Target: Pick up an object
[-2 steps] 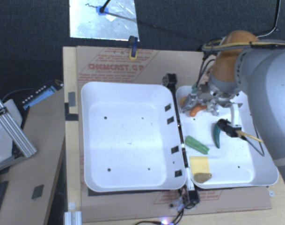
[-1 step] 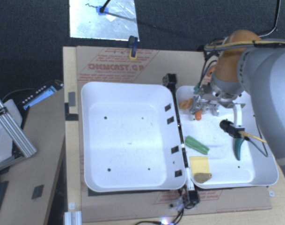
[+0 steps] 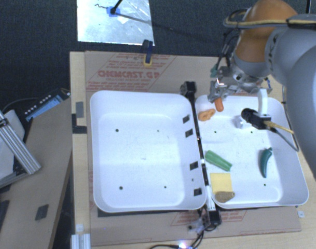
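Item 1. Right bin (image 3: 298, 191), shallow, white; holds every loose thing listed here.
Item 2. Gripper (image 3: 218, 96), over the right bin's far left corner. Whether the jaws are apart or together cannot be told.
Item 3. Orange-red piece (image 3: 219, 106), small, upright, directly at the gripper's tip in the right bin's far left corner; contact looks likely, a hold cannot be confirmed.
Item 4. Orange lump (image 3: 205, 115), just beside item 3, against the right bin's left wall.
Item 5. Green block (image 3: 218, 160), tilted, midway along the right bin's left wall.
Item 6. Yellow square (image 3: 220, 180), right bin's near left corner, touching a brown lump (image 3: 224, 195).
Item 7. Teal curved piece (image 3: 265, 162), towards the right bin's right wall.
Item 8. Left bin (image 3: 142, 154), adjoining the right bin.
Item 9. Brown sheet (image 3: 129, 72) under the right bin and its neighbour, printed in red: "CHEMCAST GP".
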Robot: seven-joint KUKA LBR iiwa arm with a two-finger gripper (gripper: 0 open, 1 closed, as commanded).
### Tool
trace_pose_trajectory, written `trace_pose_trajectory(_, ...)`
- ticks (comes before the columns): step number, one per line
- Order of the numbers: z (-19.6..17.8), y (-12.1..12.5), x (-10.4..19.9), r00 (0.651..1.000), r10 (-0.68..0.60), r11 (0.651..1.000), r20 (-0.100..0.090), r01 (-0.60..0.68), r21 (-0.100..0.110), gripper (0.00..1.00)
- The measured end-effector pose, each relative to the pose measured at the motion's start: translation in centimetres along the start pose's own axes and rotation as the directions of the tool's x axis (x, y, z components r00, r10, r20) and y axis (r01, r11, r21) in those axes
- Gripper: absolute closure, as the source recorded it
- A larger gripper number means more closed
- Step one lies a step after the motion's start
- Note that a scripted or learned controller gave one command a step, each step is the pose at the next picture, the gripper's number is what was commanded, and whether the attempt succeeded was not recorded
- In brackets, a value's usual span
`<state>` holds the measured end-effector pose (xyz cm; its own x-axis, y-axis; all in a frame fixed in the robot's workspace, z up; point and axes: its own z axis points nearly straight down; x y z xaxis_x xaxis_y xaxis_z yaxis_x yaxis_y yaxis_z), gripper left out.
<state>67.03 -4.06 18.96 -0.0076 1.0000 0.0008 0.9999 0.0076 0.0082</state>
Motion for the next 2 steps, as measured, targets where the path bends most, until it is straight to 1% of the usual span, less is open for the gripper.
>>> trace_pose_trajectory(1, -0.9, -0.1, 7.4, 1.0, -0.001, 1.0, -0.001, 0.001, 0.005, 1.0)
trace_pose_trajectory(2, -13.5, -0.6, 13.6, 1.0, -0.004, 1.0, -0.004, 0.004, -0.007, 1.0)
